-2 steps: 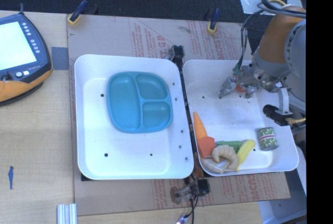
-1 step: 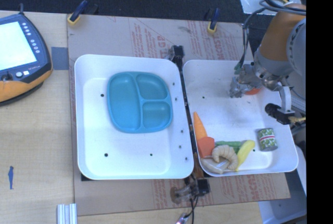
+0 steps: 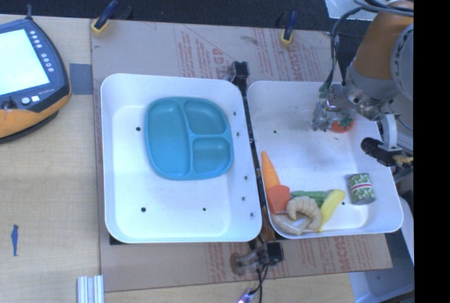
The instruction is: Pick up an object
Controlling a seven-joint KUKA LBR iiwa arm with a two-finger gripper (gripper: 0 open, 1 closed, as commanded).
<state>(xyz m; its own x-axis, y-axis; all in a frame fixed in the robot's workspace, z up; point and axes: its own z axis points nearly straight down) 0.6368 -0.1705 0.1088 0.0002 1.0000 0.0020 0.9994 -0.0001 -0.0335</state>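
A robot gripper (image 3: 328, 119), finger state unclear, hangs over a small red object (image 3: 342, 126) in the right bin (image 3: 281, 94); approaching off-centre could nudge it away.

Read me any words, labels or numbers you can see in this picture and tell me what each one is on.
Brown board under the bins: repeated red print, too blurred to read.
Small green can in the right bin: label too small to read.
Handheld pendant at left: screen washed out, buttons unreadable.
Nothing can be quoted.
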